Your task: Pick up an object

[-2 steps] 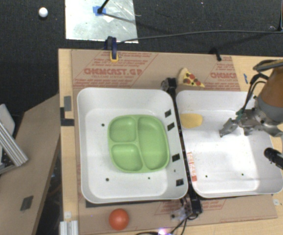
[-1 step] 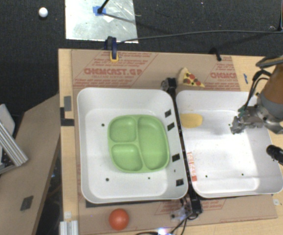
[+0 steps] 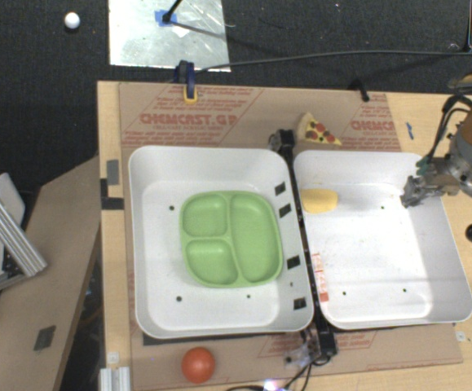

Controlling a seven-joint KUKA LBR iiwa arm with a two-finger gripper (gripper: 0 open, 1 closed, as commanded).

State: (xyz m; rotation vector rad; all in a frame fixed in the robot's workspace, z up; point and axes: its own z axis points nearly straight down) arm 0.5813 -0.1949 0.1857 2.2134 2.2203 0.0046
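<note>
A pale yellow object (image 3: pixel 319 200) lies in the right bin (image 3: pixel 382 292), close to its far left corner. A green divided plate (image 3: pixel 231 237) sits in the middle of the left bin (image 3: pixel 154 300). My gripper (image 3: pixel 416 191) hovers over the right bin's far right side, well to the right of the yellow object and apart from it. Nothing shows between its fingers.
A toy pizza slice (image 3: pixel 318 130) lies on the board behind the bins. A red ball (image 3: pixel 197 364) sits on the board in front of the left bin. Black clips line the seam between the bins. A metal frame (image 3: pixel 3 230) stands at the left.
</note>
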